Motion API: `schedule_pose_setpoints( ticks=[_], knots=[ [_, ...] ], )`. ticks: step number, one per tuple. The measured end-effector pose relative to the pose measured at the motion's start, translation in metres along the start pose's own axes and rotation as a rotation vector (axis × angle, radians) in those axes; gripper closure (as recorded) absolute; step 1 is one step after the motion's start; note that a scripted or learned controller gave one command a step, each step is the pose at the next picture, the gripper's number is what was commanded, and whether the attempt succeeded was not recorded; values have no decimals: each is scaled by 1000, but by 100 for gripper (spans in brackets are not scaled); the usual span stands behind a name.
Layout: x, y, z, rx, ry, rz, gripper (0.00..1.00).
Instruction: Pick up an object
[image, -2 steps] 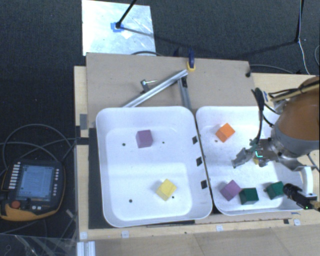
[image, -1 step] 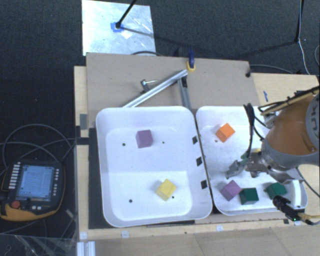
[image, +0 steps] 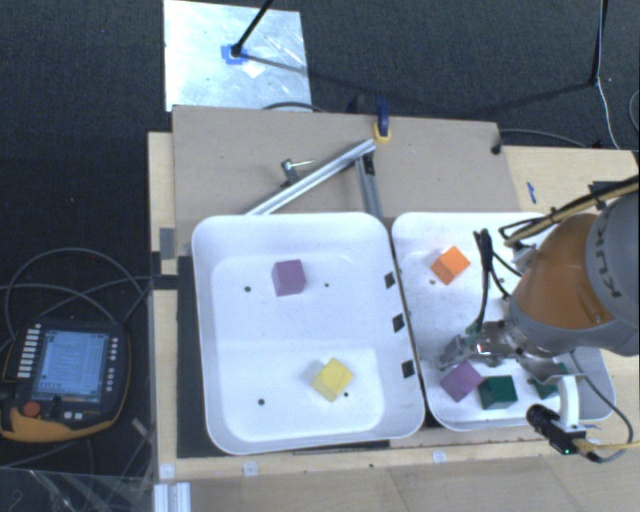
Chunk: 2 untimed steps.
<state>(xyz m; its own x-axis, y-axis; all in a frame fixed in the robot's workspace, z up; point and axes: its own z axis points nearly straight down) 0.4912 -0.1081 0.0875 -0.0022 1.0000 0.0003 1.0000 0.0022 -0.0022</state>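
the gripper (image: 468, 350) sits low in the right bin (image: 420, 300), toward its near side, with a purple block (image: 461, 381) lying just on its near side, touching or almost touching the metal tips. whether the jaws are open or shut cannot be told from this angle, and no block is seen between them. the purple block is a small dull-violet cube, slightly tilted. just right of it lies a dark green block (image: 497, 391), squarish, partly under the arm's wrist. farther off in the same bin, toward the far left corner, rests an orange block (image: 451, 264), well apart from the gripper. the left bin (image: 230, 400) holds another purple cube (image: 288, 277) on its far side and a yellow cube (image: 332, 379) on its near side, well apart from each other. the arm's orange band (image: 560, 280) carries grey lettering at the right edge, cut off and not readable. a teach pendant (image: 62, 378) lies on the floor to the left.
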Motion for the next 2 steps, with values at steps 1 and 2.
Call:
schedule_pose_setpoints(
  ticks=[1,2],
  knots=[
    [0,2,-13,-5,-1,-2,100],
    [-11,2,-64,-9,-2,-1,100]
  ],
)
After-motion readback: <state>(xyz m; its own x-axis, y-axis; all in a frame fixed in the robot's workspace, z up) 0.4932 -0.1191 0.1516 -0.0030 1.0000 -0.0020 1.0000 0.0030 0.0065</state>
